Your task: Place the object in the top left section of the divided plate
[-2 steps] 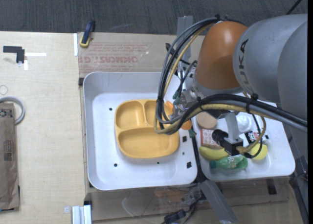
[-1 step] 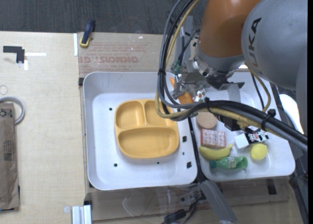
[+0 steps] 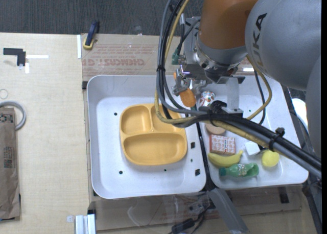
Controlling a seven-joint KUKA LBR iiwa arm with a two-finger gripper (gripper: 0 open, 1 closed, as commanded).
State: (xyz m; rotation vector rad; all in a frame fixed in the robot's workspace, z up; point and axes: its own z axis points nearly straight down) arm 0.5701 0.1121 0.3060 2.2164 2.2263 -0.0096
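Note:
A yellow divided plate [image 3: 153, 148] lies in the left bin [image 3: 102, 141]. It has a small top left section [image 3: 137, 119], a top right section partly hidden by cables, and one wide front section. My gripper [image 3: 186, 94] hangs over the wall between the two bins, just right of the plate's top right corner. It is shut on a small orange object [image 3: 187, 98], which pokes out below the fingertips and hangs above the bin floor. The big grey and orange wrist hides the upper part of the gripper.
The right bin [image 3: 291, 177] holds a banana [image 3: 225, 159], a green packet [image 3: 240, 170], a lemon [image 3: 271, 159], a red and white box [image 3: 223, 144] and a small white block [image 3: 252, 148]. Black cables [image 3: 240, 125] cross it. A brown bag [image 3: 7, 161] lies far left.

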